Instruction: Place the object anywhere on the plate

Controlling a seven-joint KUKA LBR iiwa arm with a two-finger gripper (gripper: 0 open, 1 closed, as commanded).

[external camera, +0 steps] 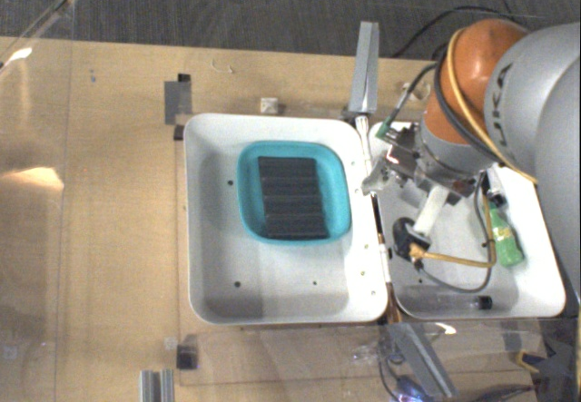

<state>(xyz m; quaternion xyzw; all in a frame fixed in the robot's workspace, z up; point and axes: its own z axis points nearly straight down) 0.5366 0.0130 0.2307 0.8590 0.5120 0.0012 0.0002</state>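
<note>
Arm (517, 92) over right bin (545, 300); dark ridged slab (292, 198) on teal plate (338, 175) in left bin (209, 255).
Plate is square with rounded corners, sits toward the far side of the left bin, nearer the wall shared with the right bin; the slab lies flat on it, roughly centred, ribs running across. Grey wrist with orange band comes in from the right and hangs above the near-left part of the right bin, end effector (399, 169) close to the shared wall. End effector state: cannot tell, wrist hides it. Green object (505, 244) lies in the right bin by its right wall, apart from the end effector. Cannot tell whether slab or green object is the task's thing. Small pale cube (268, 105) on the surface (100, 210) just beyond the left bin.
</note>
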